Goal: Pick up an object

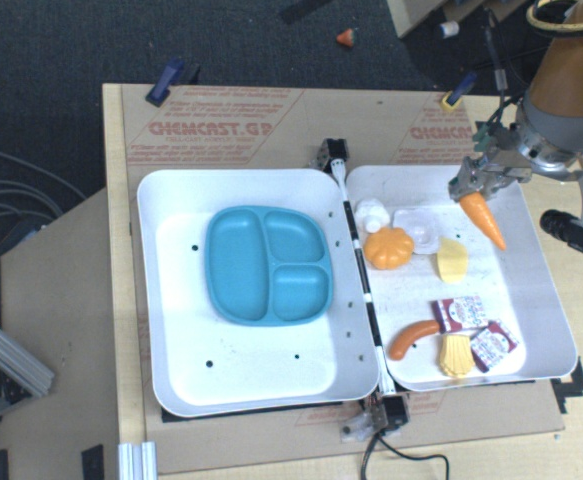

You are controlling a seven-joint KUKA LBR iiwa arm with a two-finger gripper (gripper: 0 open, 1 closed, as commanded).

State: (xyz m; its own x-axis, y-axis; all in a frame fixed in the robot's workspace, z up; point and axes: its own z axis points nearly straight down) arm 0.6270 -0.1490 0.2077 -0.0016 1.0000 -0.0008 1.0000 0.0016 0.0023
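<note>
Gripper (474,182) is seen at the far side of the right bin (546,298), above its back edge. Jaws look pinched on the top end of the carrot (483,219), which hangs tilted, tip pointing near-right, apart from the other items. How wide the jaws stand beyond that cannot be told. Arm (563,88) comes in from the far right, orange band above the wrist, wrist angled down-left toward the bin.

Right bin contents: small orange pumpkin (389,248) near the divider, white item (372,213) just behind it, yellow block (452,261) right of the pumpkin, sausage (413,338), yellow corn piece (456,355) and two printed packets (476,330) at the near end.

Left bin (171,358) carries a blue divided plate (268,265). Both bins sit on the counter (126,268).
</note>
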